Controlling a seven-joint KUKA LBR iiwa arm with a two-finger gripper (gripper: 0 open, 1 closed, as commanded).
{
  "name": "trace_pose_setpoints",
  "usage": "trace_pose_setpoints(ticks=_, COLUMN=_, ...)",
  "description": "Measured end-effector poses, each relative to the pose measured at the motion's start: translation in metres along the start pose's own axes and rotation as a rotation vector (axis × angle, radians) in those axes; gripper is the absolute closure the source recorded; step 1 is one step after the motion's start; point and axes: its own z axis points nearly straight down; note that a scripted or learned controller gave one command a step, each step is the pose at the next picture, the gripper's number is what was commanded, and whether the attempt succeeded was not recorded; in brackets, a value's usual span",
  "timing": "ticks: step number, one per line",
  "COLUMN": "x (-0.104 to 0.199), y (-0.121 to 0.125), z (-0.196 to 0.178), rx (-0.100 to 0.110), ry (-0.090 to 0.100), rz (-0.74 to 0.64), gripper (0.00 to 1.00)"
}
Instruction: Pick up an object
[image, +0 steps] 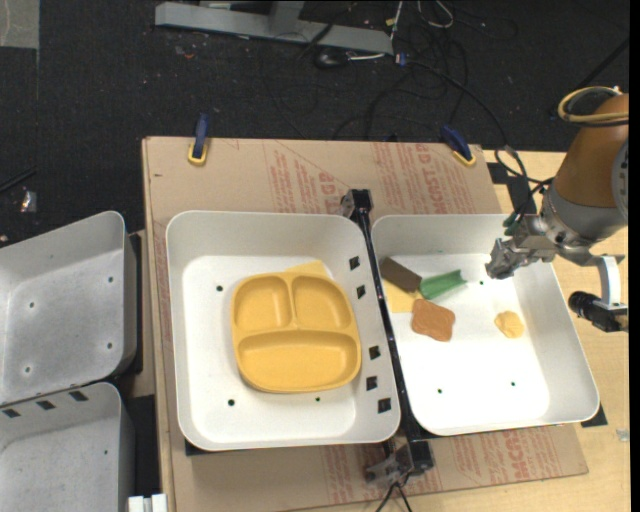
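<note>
Brown cardboard under two white bins (560, 400). Hovering gripper (500, 262), grip state unclear, seems mid-approach: green cylindrical plastic piece (441, 284) just left of it, orange-brown flat lump (433, 320) beyond, small yellow lump (509, 323) just below. Next: descend onto one.

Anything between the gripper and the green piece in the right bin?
Nothing visible. The gripper sits over bare bin floor, right of the green piece. The brown block and orange piece lie on its far side.
</note>
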Motion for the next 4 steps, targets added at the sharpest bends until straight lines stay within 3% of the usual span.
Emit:
trace_pose_setpoints(ticks=1, x=0.0, y=0.002, z=-0.054, rx=-0.001, ry=-0.001, rz=0.0, gripper=1.0)
trace_pose_setpoints(ticks=2, x=0.044, y=-0.004, z=-0.059, rx=0.006, ry=0.003, rz=-0.004, gripper=1.0)
trace_pose_setpoints(ticks=4, x=0.146, y=0.009, z=-0.07, rx=0.004, ry=0.003, rz=-0.005, gripper=1.0)
